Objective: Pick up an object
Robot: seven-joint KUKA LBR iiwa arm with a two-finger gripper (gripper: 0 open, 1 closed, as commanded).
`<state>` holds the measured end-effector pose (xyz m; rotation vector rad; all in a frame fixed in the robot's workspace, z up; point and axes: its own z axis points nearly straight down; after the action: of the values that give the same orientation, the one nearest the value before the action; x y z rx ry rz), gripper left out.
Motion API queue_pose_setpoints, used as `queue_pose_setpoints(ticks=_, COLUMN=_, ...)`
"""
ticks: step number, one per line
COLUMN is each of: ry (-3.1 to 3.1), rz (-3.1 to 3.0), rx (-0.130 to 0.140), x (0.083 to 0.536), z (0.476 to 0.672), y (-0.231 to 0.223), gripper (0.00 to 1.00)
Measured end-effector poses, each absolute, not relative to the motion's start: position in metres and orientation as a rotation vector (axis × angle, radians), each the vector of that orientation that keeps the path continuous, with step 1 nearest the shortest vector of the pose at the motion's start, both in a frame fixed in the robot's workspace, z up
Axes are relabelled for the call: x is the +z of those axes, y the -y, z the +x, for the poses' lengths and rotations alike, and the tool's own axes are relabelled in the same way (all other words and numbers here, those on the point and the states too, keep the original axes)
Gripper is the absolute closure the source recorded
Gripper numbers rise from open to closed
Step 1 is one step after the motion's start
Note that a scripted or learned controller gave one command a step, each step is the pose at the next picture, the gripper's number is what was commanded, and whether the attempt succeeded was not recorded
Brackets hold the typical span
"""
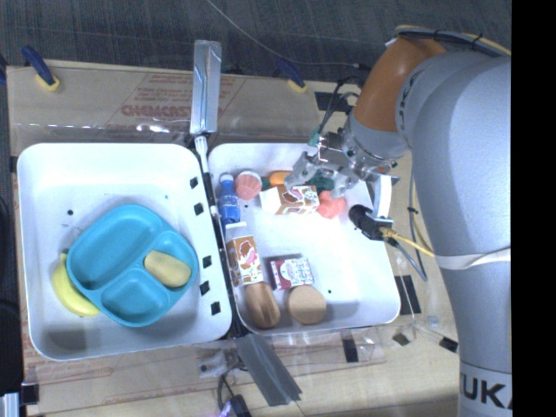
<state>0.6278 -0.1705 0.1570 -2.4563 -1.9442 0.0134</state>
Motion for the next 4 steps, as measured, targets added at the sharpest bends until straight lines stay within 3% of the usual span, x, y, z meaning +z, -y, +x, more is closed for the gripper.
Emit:
queue_pose_setpoints(ticks=1, ry=2.127, rz=-2.325, rx=-0.007, x=0.103, z=0.660, y=0.144, gripper=0.00)
queue_pose_setpoints(ticks=2, ry=2.121, rz=-2.310, rx=0.007, x=0.112, z=0.657, y=0.143, gripper=1.00)
queue_pose_setpoints(ticks=3, ry=2.124, rz=-2.310, rx=0.004, x=0.113, z=0.658, y=0.143, gripper=0.00)
queue_pose_setpoints(ticks=4, ry=2.143, rz=-2.293, rx=0.002, x=0.092, z=0.656, y=0.137, gripper=0.00)
